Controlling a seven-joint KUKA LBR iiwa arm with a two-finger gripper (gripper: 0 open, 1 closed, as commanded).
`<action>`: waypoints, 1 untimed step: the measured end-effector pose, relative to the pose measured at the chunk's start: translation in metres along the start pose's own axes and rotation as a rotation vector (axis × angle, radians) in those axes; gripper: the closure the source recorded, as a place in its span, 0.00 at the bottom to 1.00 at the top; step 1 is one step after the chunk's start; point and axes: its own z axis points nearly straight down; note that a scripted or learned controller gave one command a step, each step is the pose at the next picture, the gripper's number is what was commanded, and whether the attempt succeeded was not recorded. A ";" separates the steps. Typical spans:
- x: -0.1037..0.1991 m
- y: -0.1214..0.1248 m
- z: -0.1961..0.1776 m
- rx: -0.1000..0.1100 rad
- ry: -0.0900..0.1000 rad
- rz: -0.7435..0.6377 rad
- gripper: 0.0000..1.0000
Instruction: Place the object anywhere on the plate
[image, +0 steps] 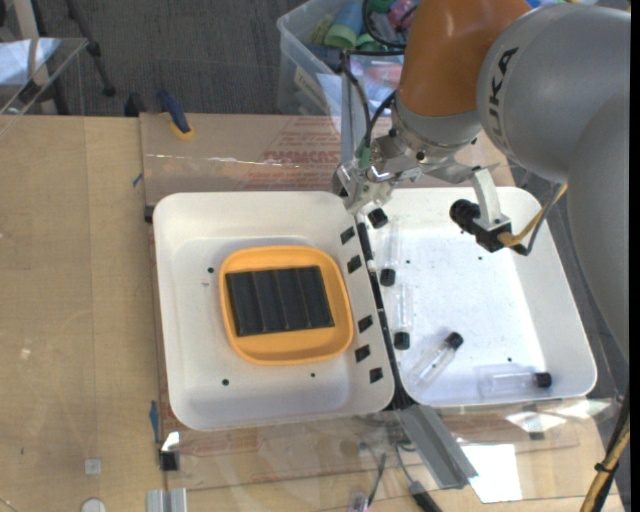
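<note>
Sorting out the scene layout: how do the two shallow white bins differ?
The left white bin holds an orange-yellow plate with a dark ribbed centre; the right white bin holds several clear vials with black caps lying scattered. The gripper hangs at the right bin's far-left corner. Both are shallow, rounded, and side by side.

We record the grey arm (560, 80) entering from the right, orange band uppermost. Its gripper (372, 190) points down; we cannot determine finger state.
</note>
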 end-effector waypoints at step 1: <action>0.008 0.002 0.015 0.005 0.002 -0.045 1.00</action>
